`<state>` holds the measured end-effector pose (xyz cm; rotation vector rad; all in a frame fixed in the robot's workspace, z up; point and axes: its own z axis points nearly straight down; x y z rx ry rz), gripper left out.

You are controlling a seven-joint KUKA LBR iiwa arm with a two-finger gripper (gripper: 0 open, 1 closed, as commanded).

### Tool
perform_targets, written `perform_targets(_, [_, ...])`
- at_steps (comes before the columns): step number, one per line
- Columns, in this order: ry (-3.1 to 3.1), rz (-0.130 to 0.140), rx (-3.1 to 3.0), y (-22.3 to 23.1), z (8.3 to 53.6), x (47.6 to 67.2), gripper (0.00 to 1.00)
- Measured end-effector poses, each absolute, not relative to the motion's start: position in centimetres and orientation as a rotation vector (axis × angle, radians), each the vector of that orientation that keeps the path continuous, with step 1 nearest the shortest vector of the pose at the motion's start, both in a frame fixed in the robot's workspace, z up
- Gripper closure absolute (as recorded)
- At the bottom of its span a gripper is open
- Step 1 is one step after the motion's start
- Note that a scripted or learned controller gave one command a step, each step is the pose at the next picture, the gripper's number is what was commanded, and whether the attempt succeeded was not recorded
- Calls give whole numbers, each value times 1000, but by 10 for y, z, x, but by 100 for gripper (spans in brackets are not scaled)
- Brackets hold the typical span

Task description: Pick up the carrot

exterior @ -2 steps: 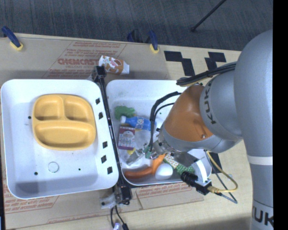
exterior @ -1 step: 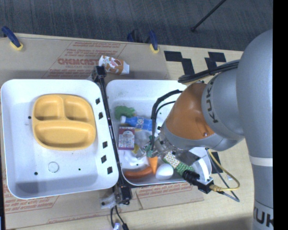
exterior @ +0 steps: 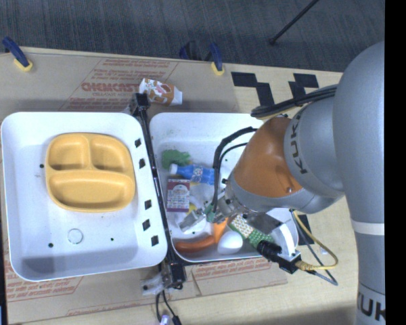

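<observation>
The arm (exterior: pixel 311 161) is deep in the right bin (exterior: pixel 189 124) now, its orange band hanging over the middle of the clutter, and the gripper (exterior: pixel 216 215) is buried under the wrist at lower centre of the frame, so whether it's released or clenched I cannot tell. The carrot (exterior: pixel 199 241) lies at the bottom of that bin, right against the lower wall, an orange curve with its long axis running roughly left to right and one end tipping up toward the wrist. From the gripper it sits just below and slightly left, very near, maybe touching at that raised end; too crowded to say. Tight quarters here: a white egg-like piece (exterior: pixel 231 242) sits just right of the carrot, a red packet (exterior: pixel 178 196) just above, a blue-and-white wrapper (exterior: pixel 196 175) and a green toy (exterior: pixel 176 158) higher up. The lower wall leaves little room on the far side of the carrot, so closing across its short width from above looks the likeliest line. The left bin (exterior: pixel 20 202), with its yellow tray (exterior: pixel 90 171), is well apart.
</observation>
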<state>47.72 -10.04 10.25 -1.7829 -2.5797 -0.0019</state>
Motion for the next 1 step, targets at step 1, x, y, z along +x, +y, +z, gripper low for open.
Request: perform_targets(1, [-2716, 1, -1567, -105, 91, 476, 0])
